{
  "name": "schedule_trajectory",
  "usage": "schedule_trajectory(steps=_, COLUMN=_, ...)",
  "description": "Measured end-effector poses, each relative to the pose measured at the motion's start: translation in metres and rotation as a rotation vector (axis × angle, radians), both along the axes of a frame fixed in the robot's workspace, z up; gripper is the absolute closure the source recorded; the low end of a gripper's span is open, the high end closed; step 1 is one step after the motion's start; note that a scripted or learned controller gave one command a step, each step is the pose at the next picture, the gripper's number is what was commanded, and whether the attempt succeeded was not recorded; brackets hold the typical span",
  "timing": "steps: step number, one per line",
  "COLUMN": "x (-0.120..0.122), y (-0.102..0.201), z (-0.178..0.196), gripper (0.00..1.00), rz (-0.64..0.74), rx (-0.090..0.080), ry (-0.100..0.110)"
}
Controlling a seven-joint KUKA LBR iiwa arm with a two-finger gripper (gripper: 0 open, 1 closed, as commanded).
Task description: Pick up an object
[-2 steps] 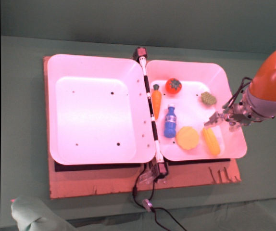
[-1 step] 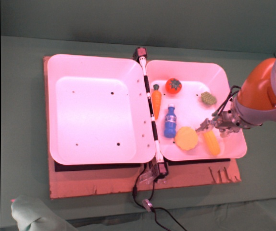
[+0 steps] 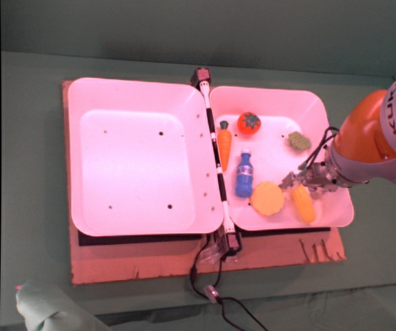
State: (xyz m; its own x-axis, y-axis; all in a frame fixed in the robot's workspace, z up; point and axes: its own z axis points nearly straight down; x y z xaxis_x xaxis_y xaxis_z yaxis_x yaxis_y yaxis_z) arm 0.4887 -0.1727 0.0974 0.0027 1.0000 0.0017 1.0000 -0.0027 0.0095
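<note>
Camera view, from above at a slant: two shallow white plastic bins side by side on a brown cardboard sheet (image 3: 115, 264) over the green counter (image 3: 39, 185). Left white bin (image 3: 143, 157) bare of objects, showing a few small dark dots on its floor. Right white bin (image 3: 281, 102) holding five toy items. Round red tomato with a green stalk (image 3: 249, 123) near the far wall. Slim orange carrot with a green top (image 3: 224, 142) just beside the divider between the bins, lying lengthwise along it. Small blue bottle with a white label (image 3: 244, 174) near the carrot, well inside the bin. Flat round orange-yellow disc-shaped piece (image 3: 267, 198) close to the bottle's lower end. Knobbly olive-green lump (image 3: 298, 141) toward the bin's right side. Yellow corn cob (image 3: 303, 203) at the near right corner, just beside the disc.

Grey arm with an orange band (image 3: 367, 133) reaching in from the right. End effector (image 3: 301, 183) low over the right bin, directly above the top end of the corn cob and near the disc; cannot tell whether its fingers are spread or pressed together, nor whether anything is pinched. Black cable (image 3: 236, 309) trailing off the near edge of the cardboard.
</note>
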Motion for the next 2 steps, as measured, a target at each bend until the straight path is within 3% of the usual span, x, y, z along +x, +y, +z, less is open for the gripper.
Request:
schedule_trajectory(steps=1, x=0.003, y=-0.004, z=0.014, gripper=1.0, rz=-0.006, rx=-0.012, ry=-0.017)
schedule_trajectory(steps=2, x=0.008, y=-0.007, z=0.058, gripper=1.0, rz=0.0, rx=-0.007, ry=0.001)
